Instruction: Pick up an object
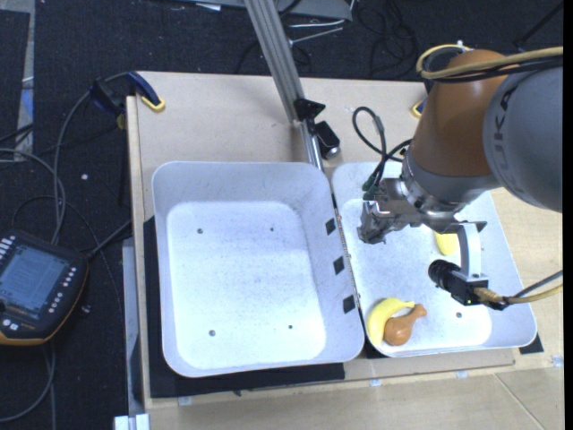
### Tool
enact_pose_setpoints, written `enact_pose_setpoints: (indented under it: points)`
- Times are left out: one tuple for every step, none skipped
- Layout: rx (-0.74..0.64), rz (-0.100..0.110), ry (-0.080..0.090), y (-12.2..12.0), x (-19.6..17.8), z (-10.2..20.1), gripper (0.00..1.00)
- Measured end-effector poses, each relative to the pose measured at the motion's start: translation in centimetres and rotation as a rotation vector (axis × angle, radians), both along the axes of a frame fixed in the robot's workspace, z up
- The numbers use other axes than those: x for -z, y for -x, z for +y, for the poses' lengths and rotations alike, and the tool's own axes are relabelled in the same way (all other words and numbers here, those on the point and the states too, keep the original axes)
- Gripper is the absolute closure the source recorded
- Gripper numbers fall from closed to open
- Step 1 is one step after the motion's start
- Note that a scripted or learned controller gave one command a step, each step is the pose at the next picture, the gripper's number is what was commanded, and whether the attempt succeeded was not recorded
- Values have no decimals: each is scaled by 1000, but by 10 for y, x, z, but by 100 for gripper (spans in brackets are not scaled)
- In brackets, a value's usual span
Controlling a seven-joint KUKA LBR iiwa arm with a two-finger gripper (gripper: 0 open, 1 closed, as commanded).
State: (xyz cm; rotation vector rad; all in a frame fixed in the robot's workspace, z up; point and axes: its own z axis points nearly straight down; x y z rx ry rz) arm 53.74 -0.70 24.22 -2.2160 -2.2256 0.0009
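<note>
Camera view: the gripper (372, 227) sits low over the right bin (510, 325), near that bin's left wall and just right of the divider between the two bins. Whether the claw is wide or narrow cannot be told at this angle; nothing is visibly between it. A yellow banana-like piece (385, 311) and an orange-brown drumstick-shaped piece (402, 324) lie touching each other in the right bin's near-left corner, below the gripper and apart from it. A second yellow object (446, 243) lies right of the gripper, partly hidden by the wrist. Left bin (179, 186) sits alongside.
</note>
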Motion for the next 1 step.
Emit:
enact_pose_setpoints:
  points:
    - [-1,0,-1,-15,5,60,100]
